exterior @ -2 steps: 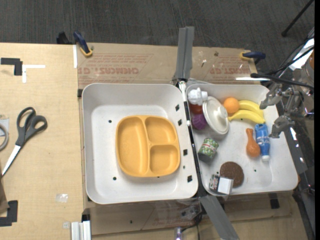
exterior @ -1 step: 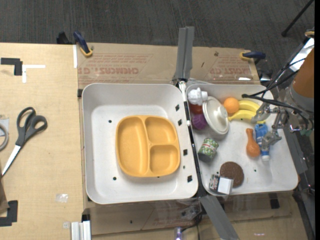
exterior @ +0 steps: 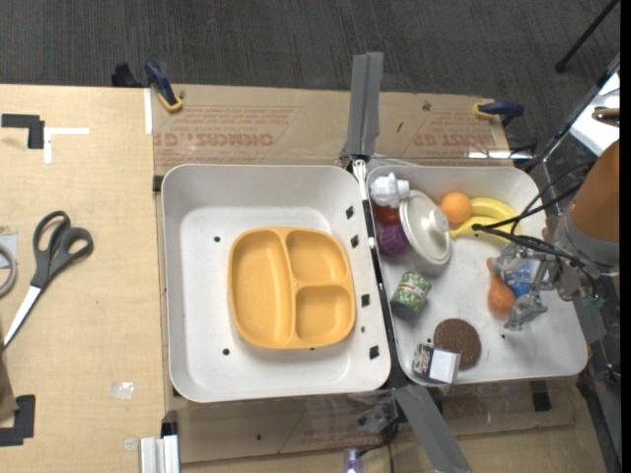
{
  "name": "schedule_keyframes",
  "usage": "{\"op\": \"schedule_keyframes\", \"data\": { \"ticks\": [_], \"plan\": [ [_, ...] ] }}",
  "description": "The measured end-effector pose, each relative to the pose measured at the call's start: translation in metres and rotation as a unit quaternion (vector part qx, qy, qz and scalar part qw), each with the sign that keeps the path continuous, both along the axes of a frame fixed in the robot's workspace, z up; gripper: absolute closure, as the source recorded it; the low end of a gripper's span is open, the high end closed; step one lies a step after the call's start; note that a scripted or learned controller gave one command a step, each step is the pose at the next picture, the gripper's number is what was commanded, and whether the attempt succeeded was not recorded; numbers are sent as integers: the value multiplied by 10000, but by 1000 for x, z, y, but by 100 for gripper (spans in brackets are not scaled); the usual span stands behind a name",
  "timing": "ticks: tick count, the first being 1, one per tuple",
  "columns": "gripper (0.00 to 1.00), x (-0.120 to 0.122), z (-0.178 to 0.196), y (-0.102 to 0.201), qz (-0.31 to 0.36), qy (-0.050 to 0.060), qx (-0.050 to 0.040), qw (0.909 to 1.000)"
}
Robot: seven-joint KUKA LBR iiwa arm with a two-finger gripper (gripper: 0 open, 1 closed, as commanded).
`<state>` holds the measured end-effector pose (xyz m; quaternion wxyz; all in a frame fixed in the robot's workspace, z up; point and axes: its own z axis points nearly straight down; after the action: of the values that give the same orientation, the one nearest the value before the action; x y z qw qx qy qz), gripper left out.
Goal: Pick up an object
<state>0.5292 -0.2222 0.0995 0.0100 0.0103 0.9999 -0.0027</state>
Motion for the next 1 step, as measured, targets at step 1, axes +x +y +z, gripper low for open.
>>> {"op": "schedule_keyframes", "data": {
  "ticks": [1],
  "plan": [
    [0, 29, -8, 1, 101, 86, 23, 9999]
  ]
}}
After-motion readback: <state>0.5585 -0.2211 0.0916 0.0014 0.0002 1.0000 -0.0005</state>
